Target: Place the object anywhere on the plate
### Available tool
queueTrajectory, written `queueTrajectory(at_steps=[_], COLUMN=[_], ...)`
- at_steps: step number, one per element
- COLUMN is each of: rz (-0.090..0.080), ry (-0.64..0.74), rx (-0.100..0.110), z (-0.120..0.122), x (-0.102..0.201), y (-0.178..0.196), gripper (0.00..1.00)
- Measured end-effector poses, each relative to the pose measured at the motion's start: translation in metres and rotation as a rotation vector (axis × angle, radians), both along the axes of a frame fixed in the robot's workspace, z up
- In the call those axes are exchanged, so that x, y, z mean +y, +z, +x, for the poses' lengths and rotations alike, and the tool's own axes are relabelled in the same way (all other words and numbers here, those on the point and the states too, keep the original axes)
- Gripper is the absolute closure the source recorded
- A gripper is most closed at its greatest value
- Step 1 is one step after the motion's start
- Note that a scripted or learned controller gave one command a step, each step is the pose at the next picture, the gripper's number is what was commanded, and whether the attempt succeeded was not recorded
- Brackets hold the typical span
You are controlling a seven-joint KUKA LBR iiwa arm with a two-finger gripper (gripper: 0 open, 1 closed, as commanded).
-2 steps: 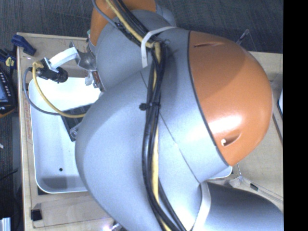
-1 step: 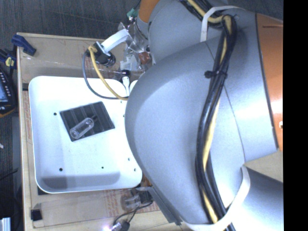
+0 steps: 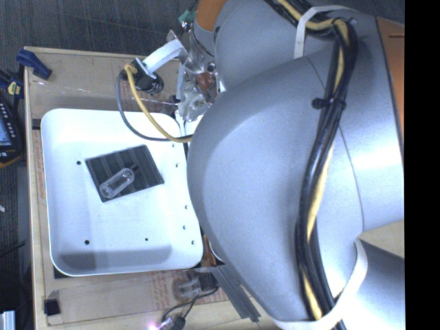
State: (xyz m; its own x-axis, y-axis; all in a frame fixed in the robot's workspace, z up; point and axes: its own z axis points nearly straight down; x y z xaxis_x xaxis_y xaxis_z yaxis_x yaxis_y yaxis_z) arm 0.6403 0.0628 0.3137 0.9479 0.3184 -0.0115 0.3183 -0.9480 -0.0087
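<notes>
A dark ribbed rectangular plate (image 3: pixel 137 163) lies tilted in the left white bin (image 3: pixel 75 253). A small clear cylinder (image 3: pixel 116 183) lies on its side on the plate's lower left part. My gripper (image 3: pixel 190 102) hangs at the bin's upper right corner, well to the upper right of the plate and apart from the cylinder. Its tip is tangled with wrist hardware and partly hidden, and nothing shows between its tips.
The grey arm body (image 3: pixel 295 170) covers the right half of the view, right bin included. A yellow and black cable (image 3: pixel 130 119) loops over the left bin's top edge. A blue clamp (image 3: pixel 31 62) sits at the bench's top left corner.
</notes>
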Motion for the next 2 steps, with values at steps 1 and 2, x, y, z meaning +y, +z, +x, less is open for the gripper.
queueTrajectory(at_steps=[1,2], rz=[0.0,-0.002], ry=[0.105,0.206], rx=[-0.014,-0.006], z=[-0.006,-0.037], x=[-0.012,0.064], y=[0.129,0.047], gripper=[1.0,1.0])
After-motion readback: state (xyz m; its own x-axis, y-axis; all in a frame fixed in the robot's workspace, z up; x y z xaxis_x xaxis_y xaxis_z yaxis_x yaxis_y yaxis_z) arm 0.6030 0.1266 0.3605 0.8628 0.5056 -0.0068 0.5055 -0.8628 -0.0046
